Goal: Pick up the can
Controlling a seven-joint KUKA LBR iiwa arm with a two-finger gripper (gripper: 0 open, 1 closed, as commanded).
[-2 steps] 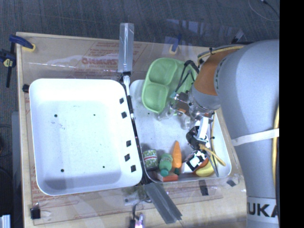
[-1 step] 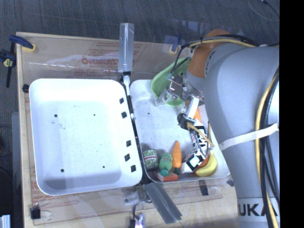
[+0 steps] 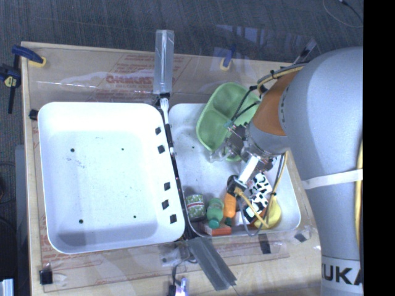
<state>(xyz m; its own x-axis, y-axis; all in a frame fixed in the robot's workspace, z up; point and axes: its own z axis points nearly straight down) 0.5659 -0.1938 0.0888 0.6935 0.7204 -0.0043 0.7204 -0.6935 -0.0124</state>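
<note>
Can [image 3: 195, 206] (bin's front edge) below-left of fingers [image 3: 227, 142].

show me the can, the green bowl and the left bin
can [image 3: 195, 206], camera view, on its printed side wall
green bowl [image 3: 217, 119], camera view, on its inner surface
left bin [image 3: 99, 165], camera view, on its bare floor

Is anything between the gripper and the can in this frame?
Nothing visible stands between them: the gripper hovers by the green bowl, and bare bin floor separates it from the green-labelled can at the bin's near edge.
</note>
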